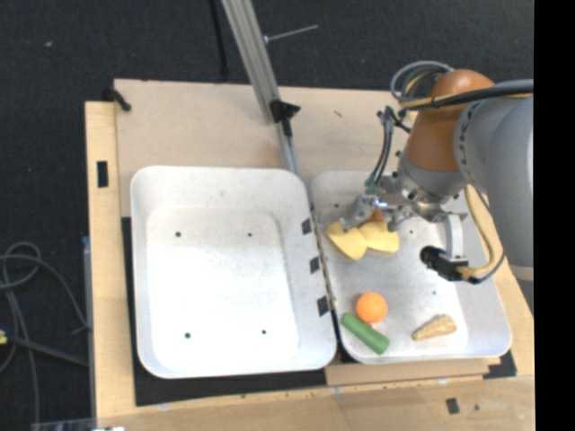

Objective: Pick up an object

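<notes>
Down at the right-hand bin point(476, 330), the grey arm point(499, 178) with its orange band reaches in from the worktop's right edge, and its hand point(375, 210) sits low over the bin's far-left part, close to the wall shared with the left-hand bin point(225, 268). Whether the hand's two sides are apart or together cannot be told; the wrist and cables cover them from this angle.

Directly under and just beside the hand lie two yellow objects point(361, 240), pressed against each other near the bin's left wall. The hand looks to be touching or almost touching their upper side, but nothing shows them held.

Nearer the bin's front edge, an orange ball point(371, 307) rests on the floor, and a green cylinder point(365, 333) lies just in front of it, slanted toward the front-left corner. A tan wedge-shaped piece point(434, 328) lies well apart from those, toward the front-right corner.

A metal pole point(256, 61) rises at a slant from the worktop's point(198, 124) far edge, between the bins.
</notes>
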### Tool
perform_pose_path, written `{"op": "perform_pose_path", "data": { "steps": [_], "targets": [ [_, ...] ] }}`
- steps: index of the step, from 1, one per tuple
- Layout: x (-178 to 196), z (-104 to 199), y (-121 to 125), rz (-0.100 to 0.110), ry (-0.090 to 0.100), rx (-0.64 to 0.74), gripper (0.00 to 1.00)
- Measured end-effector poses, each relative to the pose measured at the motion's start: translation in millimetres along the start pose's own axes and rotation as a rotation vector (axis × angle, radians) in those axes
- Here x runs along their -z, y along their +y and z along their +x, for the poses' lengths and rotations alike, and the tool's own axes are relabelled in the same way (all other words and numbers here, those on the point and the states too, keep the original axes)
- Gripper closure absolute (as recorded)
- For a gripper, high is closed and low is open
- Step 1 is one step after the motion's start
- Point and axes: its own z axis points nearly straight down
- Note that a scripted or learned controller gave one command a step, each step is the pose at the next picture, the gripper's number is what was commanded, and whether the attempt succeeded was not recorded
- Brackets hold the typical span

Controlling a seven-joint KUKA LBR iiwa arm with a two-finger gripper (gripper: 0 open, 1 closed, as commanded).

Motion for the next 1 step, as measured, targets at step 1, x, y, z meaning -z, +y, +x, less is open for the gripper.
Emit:
{"op": "perform_pose_path", "data": {
  "steps": [1],
  "targets": [
    [-20.3,-1.9,2.4,-0.01,-0.001,-0.002,0.0]
  ]
}}
